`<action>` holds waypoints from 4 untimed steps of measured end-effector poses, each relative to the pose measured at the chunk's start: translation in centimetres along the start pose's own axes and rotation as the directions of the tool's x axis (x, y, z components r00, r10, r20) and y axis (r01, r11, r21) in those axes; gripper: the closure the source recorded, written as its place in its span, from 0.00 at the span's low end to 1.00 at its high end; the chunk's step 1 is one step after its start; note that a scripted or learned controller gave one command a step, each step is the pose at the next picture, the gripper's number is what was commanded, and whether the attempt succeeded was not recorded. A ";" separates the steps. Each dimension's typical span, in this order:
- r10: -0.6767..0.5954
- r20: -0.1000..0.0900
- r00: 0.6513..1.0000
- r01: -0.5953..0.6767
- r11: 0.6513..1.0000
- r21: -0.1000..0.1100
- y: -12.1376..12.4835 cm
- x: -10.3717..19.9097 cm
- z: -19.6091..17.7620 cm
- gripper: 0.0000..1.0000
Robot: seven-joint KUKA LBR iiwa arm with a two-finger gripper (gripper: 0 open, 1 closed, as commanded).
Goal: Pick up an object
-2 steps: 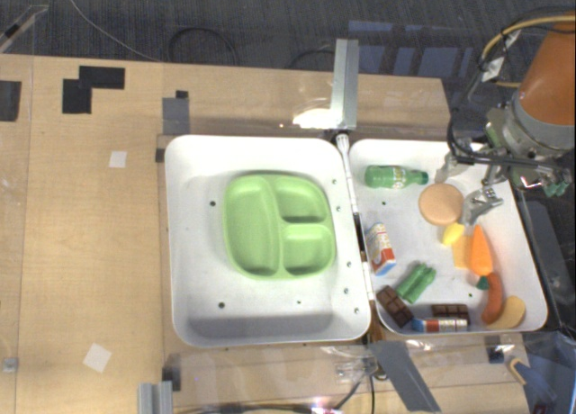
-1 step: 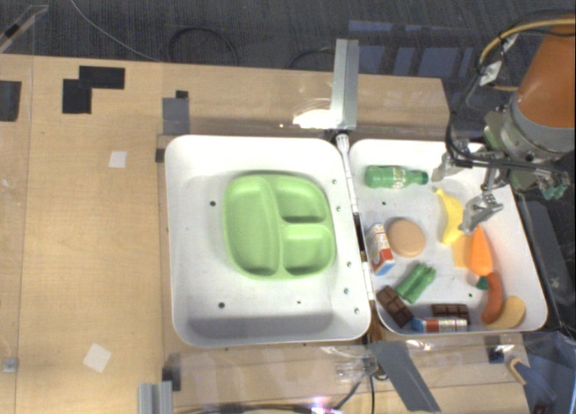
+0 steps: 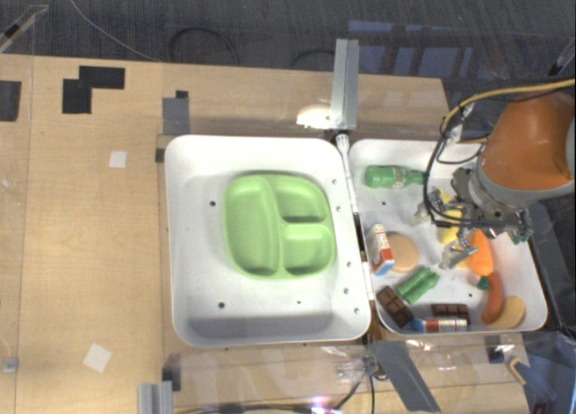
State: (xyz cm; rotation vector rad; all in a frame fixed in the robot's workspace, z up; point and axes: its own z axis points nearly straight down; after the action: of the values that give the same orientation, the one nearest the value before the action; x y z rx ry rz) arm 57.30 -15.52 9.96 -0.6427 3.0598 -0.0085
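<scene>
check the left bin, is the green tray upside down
No, the green tray lies face up in the left bin, with its three compartments open toward the camera.

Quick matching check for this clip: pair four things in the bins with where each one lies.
Things:
1. green divided plate
2. green bottle
3. brown chocolate bar
4. hot dog

Places:
A. near edge of the right bin, by the wall shared with the left bin
B. middle of the left bin
C. far end of the right bin, lying on its side
D. right bin's near right corner, beside a pale round item

Pairs: 1-B, 2-C, 3-A, 4-D
</scene>
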 end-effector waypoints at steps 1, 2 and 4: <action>0.082 0.003 0.997 -0.082 0.997 0.002 2.3 6.0 0.7 0.00; 0.078 0.005 0.997 -0.078 0.997 0.004 6.4 2.3 0.7 0.00; 0.019 0.007 1.000 -0.019 1.000 0.007 3.2 0.9 -15.0 1.00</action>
State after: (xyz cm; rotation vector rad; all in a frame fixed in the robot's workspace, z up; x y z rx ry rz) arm 54.92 -12.92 24.94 -0.6117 3.0572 -0.0160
